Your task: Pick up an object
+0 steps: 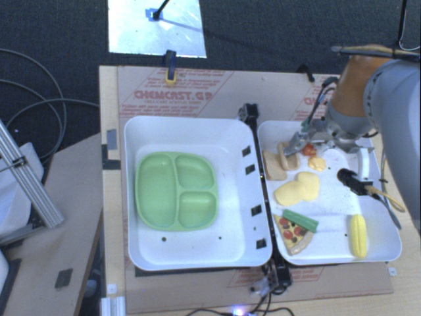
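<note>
Now | claw (297, 145) low in right bin (381, 242) | beside bread slice (287, 157)

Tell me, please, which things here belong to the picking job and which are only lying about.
Belonging to the job:
gripper
red toy piece beside it
bread slice
yellow blob
pizza slice
corn cob
right bin

Only lying about:
green divided plate
left bin
cardboard sheet

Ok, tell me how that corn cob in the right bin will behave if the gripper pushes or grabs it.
The corn cob looks rounded and long, so a sideways push would probably roll it. It seems smooth, moulded plastic, likely stiff, light, and possibly slippery between fingers. It lies near the right bin's wall, which may stop a roll.
</note>
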`<state>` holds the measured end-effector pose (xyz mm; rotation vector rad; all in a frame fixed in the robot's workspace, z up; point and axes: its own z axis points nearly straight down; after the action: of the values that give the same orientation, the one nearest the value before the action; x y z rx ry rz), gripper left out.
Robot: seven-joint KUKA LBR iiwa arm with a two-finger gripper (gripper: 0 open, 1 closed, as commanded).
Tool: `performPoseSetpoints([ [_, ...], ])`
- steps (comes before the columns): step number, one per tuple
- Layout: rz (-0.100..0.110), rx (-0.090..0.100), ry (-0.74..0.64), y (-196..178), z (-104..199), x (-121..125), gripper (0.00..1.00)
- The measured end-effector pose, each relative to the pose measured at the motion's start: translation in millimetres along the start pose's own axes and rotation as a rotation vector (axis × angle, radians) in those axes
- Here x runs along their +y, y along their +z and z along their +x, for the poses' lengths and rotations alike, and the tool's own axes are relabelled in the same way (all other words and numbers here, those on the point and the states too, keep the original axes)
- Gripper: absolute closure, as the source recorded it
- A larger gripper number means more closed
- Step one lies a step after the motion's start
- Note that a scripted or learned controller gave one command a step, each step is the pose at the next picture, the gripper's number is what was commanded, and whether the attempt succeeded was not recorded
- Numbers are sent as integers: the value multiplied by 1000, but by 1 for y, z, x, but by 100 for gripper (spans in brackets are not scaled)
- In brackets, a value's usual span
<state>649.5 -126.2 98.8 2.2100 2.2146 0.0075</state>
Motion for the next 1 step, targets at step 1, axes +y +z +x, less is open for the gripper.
performPoseSetpoints([
  [1, -1, 1, -4, -9, 1, 1, 100],
])
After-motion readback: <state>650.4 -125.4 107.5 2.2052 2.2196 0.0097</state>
